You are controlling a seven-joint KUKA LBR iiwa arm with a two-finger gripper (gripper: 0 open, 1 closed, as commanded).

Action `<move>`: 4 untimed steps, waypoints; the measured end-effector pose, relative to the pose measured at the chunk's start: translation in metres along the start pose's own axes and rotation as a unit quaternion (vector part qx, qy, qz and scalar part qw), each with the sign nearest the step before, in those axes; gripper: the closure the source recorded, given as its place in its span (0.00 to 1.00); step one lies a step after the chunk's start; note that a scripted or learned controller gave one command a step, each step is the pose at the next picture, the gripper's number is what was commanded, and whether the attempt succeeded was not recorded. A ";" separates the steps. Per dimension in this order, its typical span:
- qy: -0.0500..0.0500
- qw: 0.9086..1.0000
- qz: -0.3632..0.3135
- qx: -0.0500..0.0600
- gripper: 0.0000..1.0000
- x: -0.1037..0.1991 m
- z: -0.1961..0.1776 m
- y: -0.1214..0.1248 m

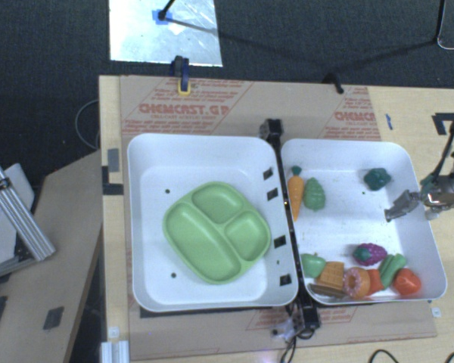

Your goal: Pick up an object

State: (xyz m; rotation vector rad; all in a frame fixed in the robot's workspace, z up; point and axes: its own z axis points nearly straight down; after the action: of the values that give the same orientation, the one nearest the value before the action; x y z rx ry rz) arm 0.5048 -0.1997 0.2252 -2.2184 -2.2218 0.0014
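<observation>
The right bin [340, 161] holds several toy foods. An orange carrot [295, 192] and a green pear-like piece [314, 195] lie by its left wall. A dark teal piece [376, 178] sits near the far right corner. Along the front lie a purple grape bunch [369, 253], a green pepper [312, 264], a brown waffle block [331, 277], a pink donut [356, 282], a green cucumber [393, 267] and a red tomato [408, 281]. My gripper [399, 207] hangs over the bin's right side, between the teal piece and the grapes, with nothing seen in it.
The left bin [147, 165] holds a pale green divided plate [216, 231]. A black divider with clips [281, 203] runs between the bins. The arm [448, 191] reaches in from the right edge. Cardboard covers the bench behind the bins.
</observation>
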 end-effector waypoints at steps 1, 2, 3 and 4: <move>0.000 1.000 0.000 0.000 0.00 0.000 0.041 0.000; 0.001 1.000 0.000 0.000 0.00 0.009 0.100 -0.002; 0.000 1.000 0.000 0.000 0.00 0.009 0.143 -0.002; -0.001 1.000 0.000 -0.002 1.00 0.009 0.130 -0.001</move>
State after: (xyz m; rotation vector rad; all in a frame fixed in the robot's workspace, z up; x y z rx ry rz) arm 0.5036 -0.1909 0.0950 -2.2218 -2.2242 -0.0028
